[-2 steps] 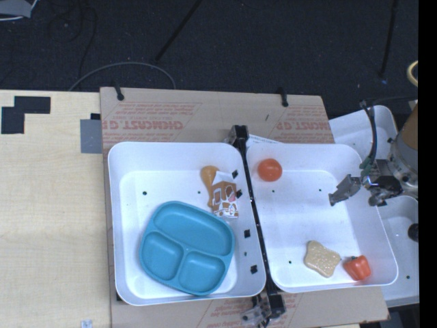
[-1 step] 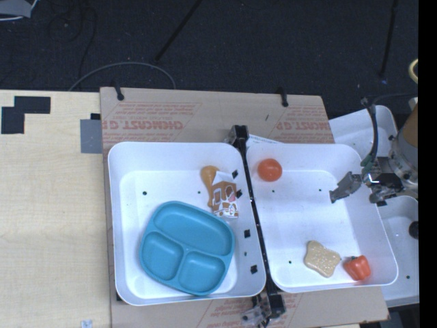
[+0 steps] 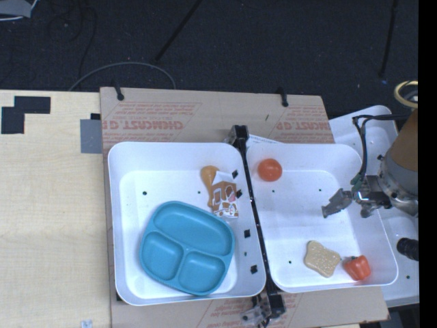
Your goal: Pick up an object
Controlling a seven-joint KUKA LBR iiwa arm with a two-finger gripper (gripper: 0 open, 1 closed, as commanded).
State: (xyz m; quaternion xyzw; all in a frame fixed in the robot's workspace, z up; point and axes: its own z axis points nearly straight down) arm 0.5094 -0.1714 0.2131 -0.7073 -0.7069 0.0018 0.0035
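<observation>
Pincer [image 3: 339,203]: apart, holding nothing, over right bin [image 3: 300,285]. Targets: ball [image 3: 270,170], toast [image 3: 321,259], pepper [image 3: 357,268]. Advice: centre over one, descend straight, avoid wall.

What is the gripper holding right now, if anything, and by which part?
Nothing. The gripper hangs over bare floor of the right bin, apart from the orange ball and the bread slice.

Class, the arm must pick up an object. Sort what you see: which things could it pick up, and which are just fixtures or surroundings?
Could be picked up:
orange ball
slice of toast
red pepper
blue divided plate
small patterned carton

Just surroundings:
left bin
right bin
cardboard sheet
wooden bench
</observation>
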